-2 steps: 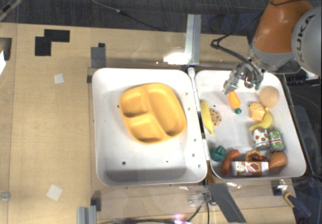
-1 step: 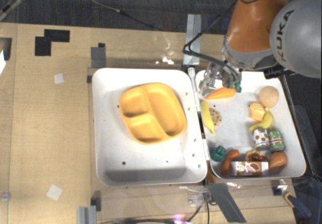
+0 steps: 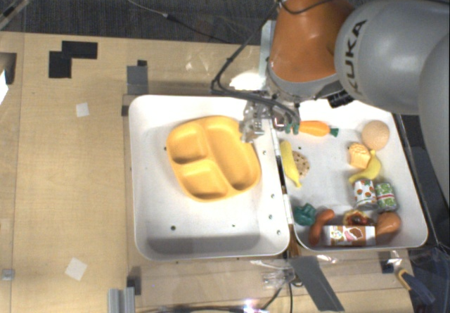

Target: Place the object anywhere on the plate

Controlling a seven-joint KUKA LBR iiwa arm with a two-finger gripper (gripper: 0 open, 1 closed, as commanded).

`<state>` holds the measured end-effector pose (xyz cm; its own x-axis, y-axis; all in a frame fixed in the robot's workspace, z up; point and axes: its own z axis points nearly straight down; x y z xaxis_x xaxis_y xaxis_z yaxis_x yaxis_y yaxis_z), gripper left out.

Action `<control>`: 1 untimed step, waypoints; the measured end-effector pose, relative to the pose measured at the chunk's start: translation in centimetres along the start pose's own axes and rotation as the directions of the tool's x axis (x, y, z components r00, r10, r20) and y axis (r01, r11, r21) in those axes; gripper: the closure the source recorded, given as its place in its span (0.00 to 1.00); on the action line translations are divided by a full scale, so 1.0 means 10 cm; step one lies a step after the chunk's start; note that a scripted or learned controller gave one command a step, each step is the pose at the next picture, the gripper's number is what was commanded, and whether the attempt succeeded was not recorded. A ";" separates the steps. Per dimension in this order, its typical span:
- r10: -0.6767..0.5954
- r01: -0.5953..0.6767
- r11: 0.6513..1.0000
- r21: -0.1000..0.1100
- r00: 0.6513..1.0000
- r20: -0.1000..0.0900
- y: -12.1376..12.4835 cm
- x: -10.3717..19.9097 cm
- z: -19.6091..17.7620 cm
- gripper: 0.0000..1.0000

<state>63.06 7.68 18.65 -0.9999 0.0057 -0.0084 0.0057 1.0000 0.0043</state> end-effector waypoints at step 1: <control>0.004 -0.004 1.000 0.001 1.000 0.000 -0.03 0.00 0.00 0.00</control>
